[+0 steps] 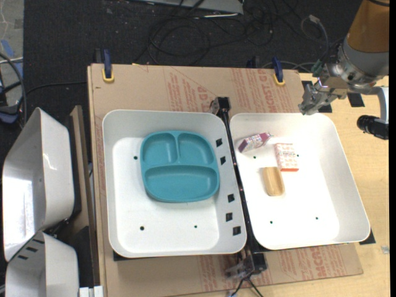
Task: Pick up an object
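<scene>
Pretty bright, even overhead light. Mild glare washing out the white bins (291,240), especially the spare tubs (34,178) at left. Soft, short shadows beside the tray (179,166). Dark, murky floor (185,36) up top. Slightly soft focus and grainy overall, a bit blurry around the gripper (309,104).

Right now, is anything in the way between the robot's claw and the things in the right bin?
Nothing visible. The gripper hangs over the right bin's far rim. The purple packet, white packet and tan block lie apart in the open.

Gripper (311,103) at upper right — arm (371,26) overhead
</scene>
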